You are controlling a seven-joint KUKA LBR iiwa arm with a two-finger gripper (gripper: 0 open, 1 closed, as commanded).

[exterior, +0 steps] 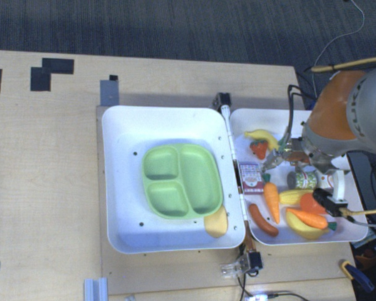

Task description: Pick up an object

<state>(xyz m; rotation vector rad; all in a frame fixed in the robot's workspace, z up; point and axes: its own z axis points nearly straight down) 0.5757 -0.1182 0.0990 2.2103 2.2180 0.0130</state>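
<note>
The right bin [238, 119] holds a heap of toy foods. A yellow banana [262, 134] and a red strawberry-like piece [259, 149] lie at the back. A small printed carton [250, 175] lies by the left wall, with an orange carrot [272, 200] and a brown sausage [262, 219] in front of it. A small can [304, 180], a second banana [304, 224] and an orange-red piece [313, 211] lie to the right. My gripper [279, 158] hangs low over the bin's middle, between the strawberry piece and the can, just above the carrot's top end.
The left bin [116, 187] holds a green divided plate [182, 179] and a yellow piece [217, 223] at its front right corner. The grey arm with its orange band [331, 115] covers the right bin's back right part. Cables run along the bench's right side.
</note>
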